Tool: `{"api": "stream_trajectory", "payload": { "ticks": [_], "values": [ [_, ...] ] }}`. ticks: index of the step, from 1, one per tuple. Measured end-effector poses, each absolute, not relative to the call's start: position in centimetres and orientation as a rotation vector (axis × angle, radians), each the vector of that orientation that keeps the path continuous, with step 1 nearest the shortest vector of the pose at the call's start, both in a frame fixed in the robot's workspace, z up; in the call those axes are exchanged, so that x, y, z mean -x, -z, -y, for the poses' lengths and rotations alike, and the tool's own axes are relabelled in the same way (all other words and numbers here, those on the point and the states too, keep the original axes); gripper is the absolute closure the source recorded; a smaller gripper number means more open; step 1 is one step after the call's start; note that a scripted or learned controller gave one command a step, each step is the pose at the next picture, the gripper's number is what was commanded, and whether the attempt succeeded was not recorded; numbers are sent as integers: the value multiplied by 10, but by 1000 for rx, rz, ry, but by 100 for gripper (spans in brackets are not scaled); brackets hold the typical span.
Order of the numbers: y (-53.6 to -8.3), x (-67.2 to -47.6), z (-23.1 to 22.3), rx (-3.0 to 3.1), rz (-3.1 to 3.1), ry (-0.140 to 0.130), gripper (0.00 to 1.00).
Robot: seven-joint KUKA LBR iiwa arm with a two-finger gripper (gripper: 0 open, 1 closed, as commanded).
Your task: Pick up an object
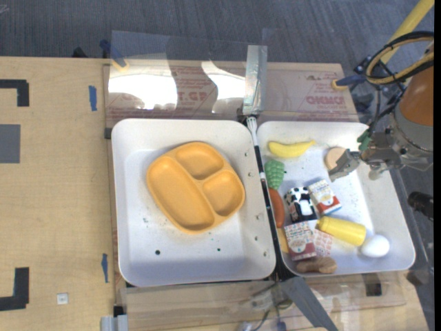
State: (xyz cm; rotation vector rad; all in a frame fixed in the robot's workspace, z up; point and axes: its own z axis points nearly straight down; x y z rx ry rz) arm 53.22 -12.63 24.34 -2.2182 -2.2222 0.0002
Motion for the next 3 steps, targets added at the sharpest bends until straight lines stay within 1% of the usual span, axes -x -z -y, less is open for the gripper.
{"api": "stream_trajectory", "payload": {
  "ticks": [1,2,3],
  "values": [
    [-141,-593,123,2449,1959,-8,0],
    [-87,-616,152,2335,2105,5,0],
    [-87,-668,191,2415,2005,4,0]
  ]
}}
